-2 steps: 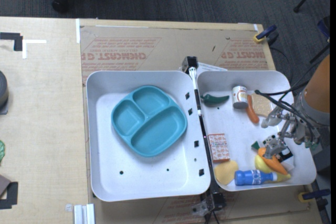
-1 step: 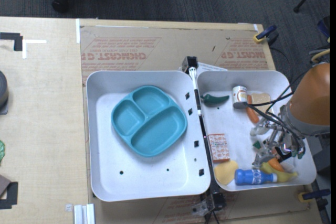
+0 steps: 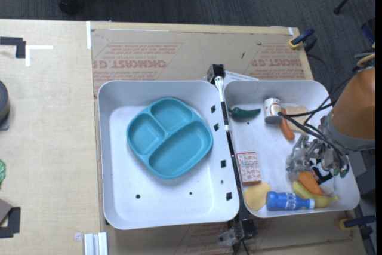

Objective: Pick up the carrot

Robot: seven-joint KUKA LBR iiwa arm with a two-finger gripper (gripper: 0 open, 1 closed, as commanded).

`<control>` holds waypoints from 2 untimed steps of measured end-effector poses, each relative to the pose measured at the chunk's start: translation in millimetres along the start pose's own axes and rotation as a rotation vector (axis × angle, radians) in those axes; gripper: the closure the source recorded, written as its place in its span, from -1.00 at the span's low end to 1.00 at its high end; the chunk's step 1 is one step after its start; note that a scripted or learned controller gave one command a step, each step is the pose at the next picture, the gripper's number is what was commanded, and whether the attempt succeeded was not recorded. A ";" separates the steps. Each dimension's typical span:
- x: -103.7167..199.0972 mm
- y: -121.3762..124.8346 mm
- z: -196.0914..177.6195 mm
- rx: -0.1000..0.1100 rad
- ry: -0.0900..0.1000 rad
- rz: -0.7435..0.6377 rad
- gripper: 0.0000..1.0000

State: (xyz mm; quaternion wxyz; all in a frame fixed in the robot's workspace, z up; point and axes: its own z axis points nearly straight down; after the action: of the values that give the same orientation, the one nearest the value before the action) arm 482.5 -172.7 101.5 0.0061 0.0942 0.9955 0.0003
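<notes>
We find the carrot [image 3: 308,181] low in the right bin [image 3: 271,89], near its right wall, an orange wedge lying directly below the pincer [image 3: 305,159]. The metal pincer hangs just above the carrot's upper end, perhaps touching it; whether its fingers are spread or pressed together we cannot tell, since cables and linkage blur them. Just under the carrot lies a yellow banana [image 3: 315,195], and beside that a blue bottle with a white cap [image 3: 289,202] lying on its side, its left end against a pale yellow slice-shaped piece [image 3: 255,194]. Left of the pincer we see a small red-and-white box [image 3: 248,167] flat on the bin floor. Further up sit a green chili pepper [image 3: 245,111], a small can [image 3: 273,108], and a thin orange stick-like item [image 3: 287,128] running under black cables. The arm [image 3: 358,107], orange above its wrist, enters from the right. The left bin [image 3: 113,146] holds a teal divided plate [image 3: 170,137]. Both bins rest on cardboard [image 3: 155,60] laid over the wooden tabletop [image 3: 48,128].
</notes>
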 end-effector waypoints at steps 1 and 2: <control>8.4 35.2 -55.6 0.001 0.005 0.023 1.00; 8.5 35.1 -55.4 0.001 0.006 0.024 -1.00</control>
State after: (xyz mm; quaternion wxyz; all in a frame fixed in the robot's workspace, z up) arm 480.0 -136.6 156.8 0.0032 0.1060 0.9944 0.0002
